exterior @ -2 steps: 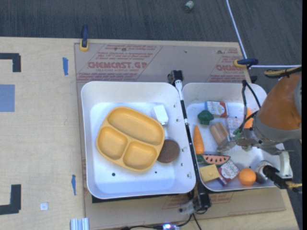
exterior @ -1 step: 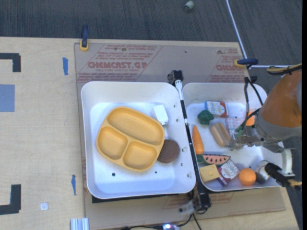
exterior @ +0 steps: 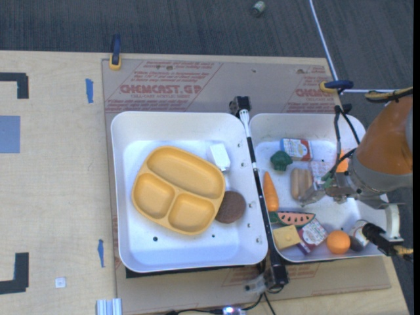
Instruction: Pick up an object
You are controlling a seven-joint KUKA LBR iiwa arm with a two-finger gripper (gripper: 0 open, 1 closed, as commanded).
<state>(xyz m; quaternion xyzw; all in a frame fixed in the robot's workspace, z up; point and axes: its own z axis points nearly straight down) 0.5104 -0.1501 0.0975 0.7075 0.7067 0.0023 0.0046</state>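
Hot dog toy (exterior: 300, 184) lying flat in right bin (exterior: 295, 117), not lifted, just left of hand (exterior: 323, 194) and probably the nearest candidate, though too blurred there to say whether touched. Nothing visibly held; whether hand is wide or narrow cannot be told from this angle. Judged from that: approach made and hand low in the bin, with grasp and lift both left to do. Close around: carrot (exterior: 270, 190) just left of the toy, broccoli (exterior: 281, 159) and small carton (exterior: 296, 148) above it, watermelon slice (exterior: 295, 218) and cheese wedge (exterior: 285, 236) below, orange (exterior: 338, 242) near the bin's lower right corner. Further out, in left bin (exterior: 113, 130): yellow divided plate (exterior: 178, 189), brown round piece (exterior: 230, 207) touching its right edge, white block (exterior: 219, 155) at its upper right. Print on carton unreadable. Under both bins, on desk (exterior: 52, 176), brown sheet (exterior: 197, 77) stamped in red "CHEMCAST GP", repeated and partly cut off at upper right.
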